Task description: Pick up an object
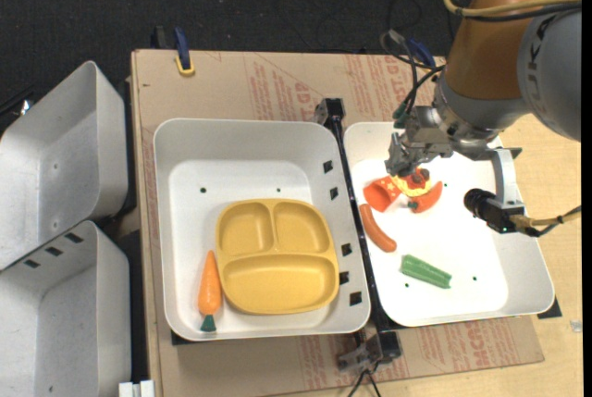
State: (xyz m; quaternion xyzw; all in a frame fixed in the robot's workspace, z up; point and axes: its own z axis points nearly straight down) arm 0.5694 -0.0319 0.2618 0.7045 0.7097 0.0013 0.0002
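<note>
Tool (pixel 411 166) fingertips hidden against orange-red toy pieces (pixel 400 192), arm (pixel 518 34) cropped at right edge, pieces' identity perhaps unclear

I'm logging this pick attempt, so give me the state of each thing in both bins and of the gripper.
Gripper: low over the right bin, at the orange pieces; finger state unclear.
Orange pieces: clustered in the right bin under the gripper.
Sausage: lying flat in the right bin.
Green bean: lying flat in the right bin.
Yellow plate: right way up in the left bin.
Carrot: lying beside the plate's left edge.
</note>
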